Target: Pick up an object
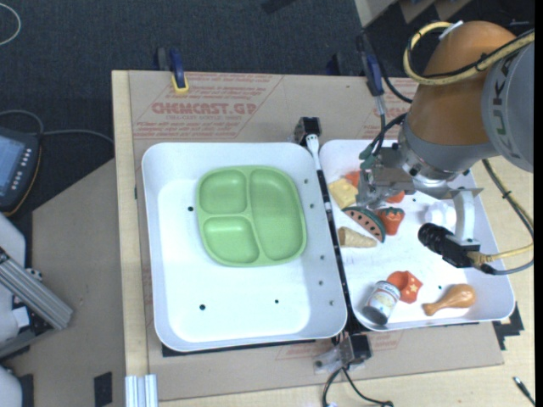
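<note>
My gripper [374, 200] hangs low over the left part of the right bin [501, 291], under the orange band and grey wrist. Just below it lies a watermelon slice [363, 224], with an orange-red toy vegetable [394, 220] at its right. A yellow piece [342, 193] lies to the gripper's left and a tan wedge [356, 238] sits under the slice. Whether the gripper touches any of them is hidden by the wrist. Nearer the front lie a small can [383, 301], a red pepper [406, 285] and a chicken drumstick [450, 298].
The left bin [170, 253] holds a green divided plate [251, 215]. The two bins meet at a ridge [329, 227] right beside the toy foods. Clamps [178, 70] stand at the bench's back edge.
</note>
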You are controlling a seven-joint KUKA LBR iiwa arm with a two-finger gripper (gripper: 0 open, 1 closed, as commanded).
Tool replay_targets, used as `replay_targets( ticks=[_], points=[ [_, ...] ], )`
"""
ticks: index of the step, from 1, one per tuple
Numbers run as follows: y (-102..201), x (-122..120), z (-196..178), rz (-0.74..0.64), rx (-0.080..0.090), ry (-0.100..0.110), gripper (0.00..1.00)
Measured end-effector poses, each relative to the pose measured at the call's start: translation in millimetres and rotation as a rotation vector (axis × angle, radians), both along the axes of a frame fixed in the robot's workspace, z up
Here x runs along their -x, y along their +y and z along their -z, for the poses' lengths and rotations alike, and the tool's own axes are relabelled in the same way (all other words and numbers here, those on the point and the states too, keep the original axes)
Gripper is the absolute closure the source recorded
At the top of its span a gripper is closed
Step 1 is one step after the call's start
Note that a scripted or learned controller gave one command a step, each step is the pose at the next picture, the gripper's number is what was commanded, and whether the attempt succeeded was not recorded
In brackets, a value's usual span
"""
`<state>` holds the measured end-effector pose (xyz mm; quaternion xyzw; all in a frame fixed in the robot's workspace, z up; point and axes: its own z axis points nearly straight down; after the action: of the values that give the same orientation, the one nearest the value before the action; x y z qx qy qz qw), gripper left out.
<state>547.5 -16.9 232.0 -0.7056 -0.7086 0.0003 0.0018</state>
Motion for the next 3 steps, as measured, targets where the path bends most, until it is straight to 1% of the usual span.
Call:
replay_targets(
  ticks=[1,2,3],
  points=[
    [21,8,11,0.002,0.001,0.001,1.00],
    [20,20,-3,0.005,0.001,-0.001,1.00],
    [14,17,-2,0.005,0.002,-0.003,1.00]
  ],
)
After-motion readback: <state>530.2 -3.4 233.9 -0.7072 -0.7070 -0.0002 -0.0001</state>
